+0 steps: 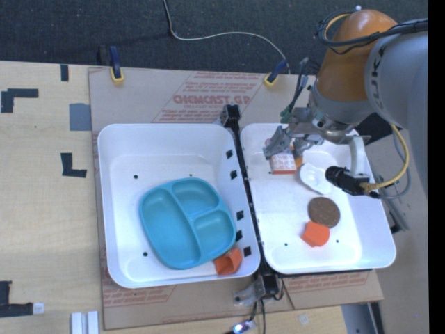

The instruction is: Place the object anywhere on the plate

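Observation:
A blue divided plate [186,221] lies in the left bin [115,186], towards its front. My gripper [281,147] hangs over the back left part of the right bin [368,249]. Right at its tip is a small red and white box [283,163]. Whether the box is gripped or resting on the bin floor is unclear from this angle. The arm's orange band [354,44] and grey wrist rise to the upper right.
The right bin also holds a white lump [314,175], a brown disc [324,211] and an orange block [316,234]. Another orange piece [228,261] sits at the left bin's front right corner, beside the plate. A black divider [240,172] runs between the bins.

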Available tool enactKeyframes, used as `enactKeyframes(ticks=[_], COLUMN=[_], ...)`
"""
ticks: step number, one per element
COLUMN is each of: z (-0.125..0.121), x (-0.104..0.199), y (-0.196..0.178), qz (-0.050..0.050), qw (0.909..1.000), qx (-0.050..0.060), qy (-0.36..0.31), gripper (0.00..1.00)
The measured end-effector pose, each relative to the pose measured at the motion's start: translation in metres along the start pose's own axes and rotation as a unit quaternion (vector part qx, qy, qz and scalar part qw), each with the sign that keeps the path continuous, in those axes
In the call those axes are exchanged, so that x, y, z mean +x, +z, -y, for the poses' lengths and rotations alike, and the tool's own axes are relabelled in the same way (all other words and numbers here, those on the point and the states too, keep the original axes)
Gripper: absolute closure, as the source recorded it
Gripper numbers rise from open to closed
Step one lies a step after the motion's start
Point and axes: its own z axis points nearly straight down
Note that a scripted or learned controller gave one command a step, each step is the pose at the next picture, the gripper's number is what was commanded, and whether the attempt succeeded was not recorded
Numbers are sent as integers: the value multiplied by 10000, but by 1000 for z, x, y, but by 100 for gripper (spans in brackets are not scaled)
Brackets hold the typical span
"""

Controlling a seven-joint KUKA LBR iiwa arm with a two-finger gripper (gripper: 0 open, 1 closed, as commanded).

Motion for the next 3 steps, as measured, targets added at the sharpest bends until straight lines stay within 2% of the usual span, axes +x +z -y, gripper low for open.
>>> enactKeyframes(ticks=[1, 2, 3], z=[15, 28, 51], x=[44, 100, 149], y=[-5, 9, -2], qz=[-4, -3, -5], qw=[10000, 10000, 10000], qx=[-4, 4, -1], qy=[-5, -11, -14], gripper=[100, 100, 100])
